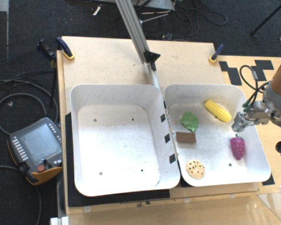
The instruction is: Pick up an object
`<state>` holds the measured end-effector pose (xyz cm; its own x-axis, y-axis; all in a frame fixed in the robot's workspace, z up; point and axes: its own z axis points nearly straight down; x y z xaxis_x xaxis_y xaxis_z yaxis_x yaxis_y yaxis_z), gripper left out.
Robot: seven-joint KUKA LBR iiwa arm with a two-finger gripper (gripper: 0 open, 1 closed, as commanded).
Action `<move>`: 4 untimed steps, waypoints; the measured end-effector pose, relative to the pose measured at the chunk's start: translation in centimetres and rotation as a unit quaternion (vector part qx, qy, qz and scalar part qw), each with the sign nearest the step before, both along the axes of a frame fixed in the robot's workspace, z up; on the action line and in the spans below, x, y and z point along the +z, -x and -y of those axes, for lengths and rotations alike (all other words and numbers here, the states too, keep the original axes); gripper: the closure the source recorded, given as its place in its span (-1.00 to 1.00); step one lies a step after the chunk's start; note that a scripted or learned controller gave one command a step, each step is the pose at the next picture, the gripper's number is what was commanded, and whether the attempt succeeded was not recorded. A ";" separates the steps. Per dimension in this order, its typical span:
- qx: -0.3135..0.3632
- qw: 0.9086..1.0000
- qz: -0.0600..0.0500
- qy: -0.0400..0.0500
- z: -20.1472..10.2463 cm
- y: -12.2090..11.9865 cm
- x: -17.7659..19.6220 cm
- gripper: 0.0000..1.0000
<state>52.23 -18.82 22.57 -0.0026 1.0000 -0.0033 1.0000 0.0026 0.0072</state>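
Observation:
The right bin (253,172) holds a yellow corn cob (218,110) at the back, a green leafy piece (190,121), a brown block (186,137), a round tan cookie (195,168) at the front and a purple grape bunch (237,146) on the right. My gripper (239,124) hangs at the bin's right side, just above and behind the grape bunch and right of the corn. Nothing shows between its fingers.
The left bin (84,125) sits beside the right one, sharing a raised middle wall (167,135). A slanted metal pole (136,27) rises from the back of the bench. A teach pendant (35,149) lies on the floor at left.

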 end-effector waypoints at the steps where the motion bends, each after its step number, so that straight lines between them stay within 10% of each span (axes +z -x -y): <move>1: 0.000 1.000 0.000 0.000 0.4 0.6 4.7 1.00; 4: 0.003 1.000 -0.004 -0.002 -15.0 -4.0 1.9 1.00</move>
<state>56.25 -3.80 24.49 -0.0079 1.0000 0.0013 1.0000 0.0079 -0.0017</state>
